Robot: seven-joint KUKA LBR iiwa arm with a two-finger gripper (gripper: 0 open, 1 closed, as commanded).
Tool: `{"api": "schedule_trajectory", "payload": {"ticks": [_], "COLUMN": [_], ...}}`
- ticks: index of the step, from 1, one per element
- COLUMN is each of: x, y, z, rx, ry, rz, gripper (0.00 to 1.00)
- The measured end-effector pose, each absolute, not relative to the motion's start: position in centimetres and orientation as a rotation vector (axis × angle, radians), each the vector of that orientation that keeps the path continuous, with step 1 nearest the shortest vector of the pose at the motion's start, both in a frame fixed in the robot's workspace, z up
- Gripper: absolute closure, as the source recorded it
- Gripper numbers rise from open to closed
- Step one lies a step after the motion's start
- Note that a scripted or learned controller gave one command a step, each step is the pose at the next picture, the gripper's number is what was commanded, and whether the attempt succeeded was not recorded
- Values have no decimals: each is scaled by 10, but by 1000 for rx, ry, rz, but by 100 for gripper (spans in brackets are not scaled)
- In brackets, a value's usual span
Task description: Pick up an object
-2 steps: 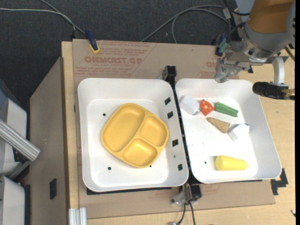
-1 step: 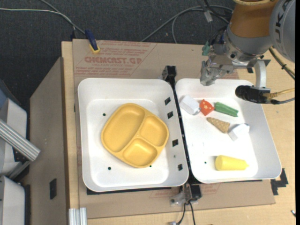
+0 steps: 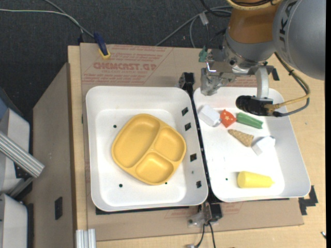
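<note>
My jaws hover, their state impossible to tell, above the right bin's (image 3: 289, 138) far edge, just beyond the white block (image 3: 209, 115); next, I judge, a descent onto it.

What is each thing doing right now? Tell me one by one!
yellow plate: lying flat in the left bin, right way up
end effector: over the right bin's back edge, holding nothing
white block: lying in the right bin
red piece: lying beside the white block
green stick: lying flat
cone: on its side
yellow cylinder: on its side, apart from the others
</note>
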State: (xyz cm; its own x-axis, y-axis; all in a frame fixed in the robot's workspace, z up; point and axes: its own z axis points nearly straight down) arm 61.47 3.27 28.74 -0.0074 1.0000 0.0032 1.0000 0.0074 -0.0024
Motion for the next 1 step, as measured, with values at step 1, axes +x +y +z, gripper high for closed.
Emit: {"api": "schedule_trajectory", "payload": {"ticks": [1], "x": [610], "y": [87], "z": [261], "rx": [-2210], "ry": [-2225], "rz": [4], "gripper": [100]}}
